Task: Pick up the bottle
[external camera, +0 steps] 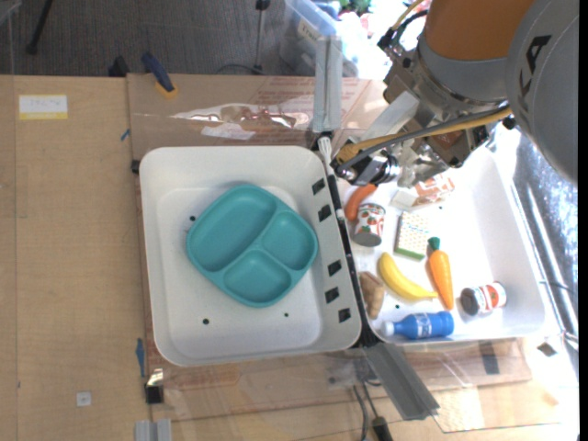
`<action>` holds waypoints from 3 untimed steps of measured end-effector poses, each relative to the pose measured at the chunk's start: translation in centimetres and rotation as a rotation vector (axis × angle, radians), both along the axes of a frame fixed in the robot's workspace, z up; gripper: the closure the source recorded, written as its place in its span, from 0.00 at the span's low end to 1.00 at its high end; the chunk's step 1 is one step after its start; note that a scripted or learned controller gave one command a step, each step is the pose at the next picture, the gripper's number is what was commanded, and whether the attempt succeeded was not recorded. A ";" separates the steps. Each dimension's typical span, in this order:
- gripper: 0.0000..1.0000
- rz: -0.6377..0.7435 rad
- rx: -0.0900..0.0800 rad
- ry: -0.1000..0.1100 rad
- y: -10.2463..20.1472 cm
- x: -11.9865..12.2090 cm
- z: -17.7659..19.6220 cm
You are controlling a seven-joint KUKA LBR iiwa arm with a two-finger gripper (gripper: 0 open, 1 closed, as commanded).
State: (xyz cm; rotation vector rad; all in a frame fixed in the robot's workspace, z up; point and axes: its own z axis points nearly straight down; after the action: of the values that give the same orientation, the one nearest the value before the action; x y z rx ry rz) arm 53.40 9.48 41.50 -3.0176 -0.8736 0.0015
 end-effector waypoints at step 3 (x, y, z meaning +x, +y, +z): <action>1.00 -0.361 0.003 -0.003 12.8 6.0 -5.9</action>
State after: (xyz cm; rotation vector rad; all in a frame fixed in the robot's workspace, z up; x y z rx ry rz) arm 59.45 22.31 35.56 -3.1235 -0.3175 -0.0043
